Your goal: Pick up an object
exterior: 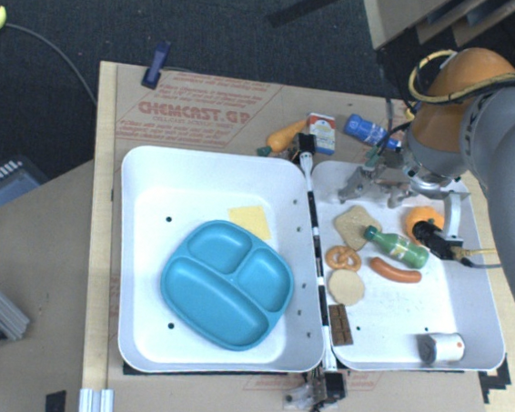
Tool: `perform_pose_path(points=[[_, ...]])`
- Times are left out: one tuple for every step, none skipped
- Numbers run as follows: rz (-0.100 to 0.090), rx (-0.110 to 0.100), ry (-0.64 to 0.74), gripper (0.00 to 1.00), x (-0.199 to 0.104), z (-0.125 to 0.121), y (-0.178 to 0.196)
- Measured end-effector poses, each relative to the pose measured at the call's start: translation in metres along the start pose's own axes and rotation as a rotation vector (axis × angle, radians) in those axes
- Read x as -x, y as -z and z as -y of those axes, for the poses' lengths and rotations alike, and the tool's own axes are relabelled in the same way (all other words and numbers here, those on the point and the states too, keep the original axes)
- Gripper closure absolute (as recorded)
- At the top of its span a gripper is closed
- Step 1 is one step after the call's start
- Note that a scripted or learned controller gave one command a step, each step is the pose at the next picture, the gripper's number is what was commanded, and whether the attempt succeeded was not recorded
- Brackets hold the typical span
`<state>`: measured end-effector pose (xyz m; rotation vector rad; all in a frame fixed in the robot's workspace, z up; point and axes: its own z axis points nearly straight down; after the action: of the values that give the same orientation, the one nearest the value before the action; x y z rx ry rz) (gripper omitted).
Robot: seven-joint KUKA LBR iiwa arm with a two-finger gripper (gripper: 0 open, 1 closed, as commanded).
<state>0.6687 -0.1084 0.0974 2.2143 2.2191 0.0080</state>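
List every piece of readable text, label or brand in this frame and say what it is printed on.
"CHEMCAST GP", in red print, upside-down-looking and partly faint: on the brown board under the bins.
Smaller red lines above and below it on the board: too blurred to read.
Small carton behind the bins: printing too small to read.
Green bottle label: unreadable.

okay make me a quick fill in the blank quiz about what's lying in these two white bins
1. The blue divided plate lies in the ____ bin.
2. Beside that plate, toward the bin's far side, lies a flat ____ slice of cheese.
3. The green bottle lies on its ____ in the right bin.
4. Just in front of the bottle lies a red ____.

Missing words: left; yellow; side; sausage
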Motion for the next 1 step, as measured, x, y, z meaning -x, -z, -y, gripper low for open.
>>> perform_pose_path(points=[[0.000,-0.006,-0.002,0.00,0.0428,0.0080,0.0056]])
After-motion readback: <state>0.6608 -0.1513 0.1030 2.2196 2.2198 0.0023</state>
